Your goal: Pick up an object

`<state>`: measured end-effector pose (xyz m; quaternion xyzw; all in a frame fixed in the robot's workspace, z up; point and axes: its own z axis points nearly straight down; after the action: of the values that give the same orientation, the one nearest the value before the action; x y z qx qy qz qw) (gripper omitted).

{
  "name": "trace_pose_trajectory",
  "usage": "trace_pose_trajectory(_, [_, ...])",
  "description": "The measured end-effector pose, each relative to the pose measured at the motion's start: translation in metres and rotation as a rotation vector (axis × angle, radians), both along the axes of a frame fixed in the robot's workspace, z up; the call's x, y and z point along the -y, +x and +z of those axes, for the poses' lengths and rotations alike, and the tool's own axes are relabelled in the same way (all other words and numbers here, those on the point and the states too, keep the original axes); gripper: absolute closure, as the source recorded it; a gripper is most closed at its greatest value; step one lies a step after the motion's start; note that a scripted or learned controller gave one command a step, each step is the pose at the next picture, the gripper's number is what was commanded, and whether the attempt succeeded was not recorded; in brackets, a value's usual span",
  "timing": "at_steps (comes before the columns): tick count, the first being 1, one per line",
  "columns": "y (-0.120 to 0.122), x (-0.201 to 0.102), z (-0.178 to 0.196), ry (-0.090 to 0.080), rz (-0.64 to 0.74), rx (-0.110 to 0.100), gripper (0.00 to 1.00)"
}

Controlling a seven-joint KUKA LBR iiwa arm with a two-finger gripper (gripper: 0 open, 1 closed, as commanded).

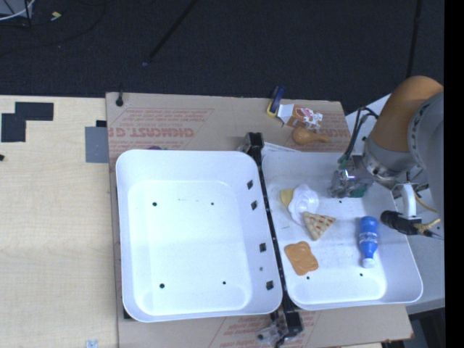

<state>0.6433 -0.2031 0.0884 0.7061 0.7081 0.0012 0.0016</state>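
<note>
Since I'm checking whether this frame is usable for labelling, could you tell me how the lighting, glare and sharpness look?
Camera view: lighting is even and bright on the bench, dark behind it; the left bin is nearly washed out, its floor showing little texture; the right bin has soft shadows under the blue bottle and waffle wedge; the gripper is small and blurry; the whole frame is mildly soft.

A robotics laboratory test bench, seen from above: two shallow white bins (192, 230) clipped side by side onto a printed cardboard sheet (174, 125), atop a pale wood-grain tabletop (51, 223). Dark carpet (217, 35) behind, loose cables (22, 6) trailing across one corner. Grey-and-orange industrial arm (406, 133) at right.
</note>
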Motion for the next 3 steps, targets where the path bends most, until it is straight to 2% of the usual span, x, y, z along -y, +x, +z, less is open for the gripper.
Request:
trace_pose_trajectory(1, [-0.07,-0.033,-0.001,0.003,-0.005,-0.009,1.0])
trace_pose_trajectory(2, [-0.018,-0.032,-0.001,0.0,-0.001,-0.002,1.0])
trace_pose_trajectory(3, [-0.073,-0.02,-0.001,0.002,-0.006,-0.008,1.0])
